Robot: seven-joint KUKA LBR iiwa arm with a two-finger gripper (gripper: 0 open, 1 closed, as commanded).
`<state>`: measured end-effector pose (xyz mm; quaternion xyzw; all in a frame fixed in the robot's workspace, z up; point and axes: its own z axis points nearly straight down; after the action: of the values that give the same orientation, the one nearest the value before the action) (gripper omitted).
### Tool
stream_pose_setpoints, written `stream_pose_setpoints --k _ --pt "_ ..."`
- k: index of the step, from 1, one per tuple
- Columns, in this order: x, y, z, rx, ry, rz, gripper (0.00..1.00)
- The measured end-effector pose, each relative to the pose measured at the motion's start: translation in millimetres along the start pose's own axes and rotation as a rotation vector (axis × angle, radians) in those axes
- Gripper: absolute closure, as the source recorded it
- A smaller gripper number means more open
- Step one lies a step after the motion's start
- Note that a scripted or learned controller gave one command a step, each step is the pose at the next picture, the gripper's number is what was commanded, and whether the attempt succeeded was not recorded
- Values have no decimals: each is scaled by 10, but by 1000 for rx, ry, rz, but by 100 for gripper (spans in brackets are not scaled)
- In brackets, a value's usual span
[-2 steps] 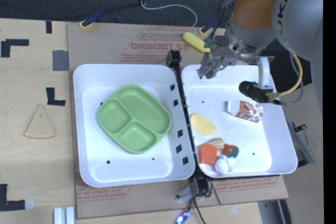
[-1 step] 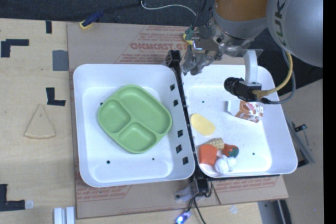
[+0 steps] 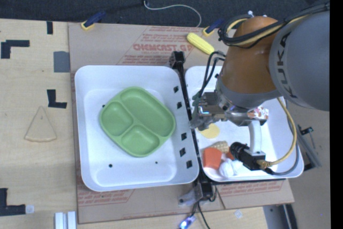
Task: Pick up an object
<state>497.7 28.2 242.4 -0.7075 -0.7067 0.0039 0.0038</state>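
Note:
A green divided plate (image 3: 138, 121) lies in the left bin (image 3: 91, 83). In the right bin (image 3: 292, 169) I see a pale yellow round piece (image 3: 211, 130), a tan crumbly piece (image 3: 219, 145), an orange-red block (image 3: 212, 157) and a white and blue item (image 3: 229, 169) near the front. My gripper (image 3: 204, 117) hangs low over the right bin's left side, just above the yellow piece. The wrist hides much of the bin behind it.
A black divider (image 3: 182, 104) with clips runs between the two bins. A yellow-handled tool (image 3: 200, 43) lies on the cardboard behind the bins. A white cable (image 3: 161, 6) trails over the dark cloth at the back.

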Motion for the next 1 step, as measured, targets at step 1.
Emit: stream_pose_setpoints --k 1 --pt "-215 -157 -1093 -10 -1 -2 100"
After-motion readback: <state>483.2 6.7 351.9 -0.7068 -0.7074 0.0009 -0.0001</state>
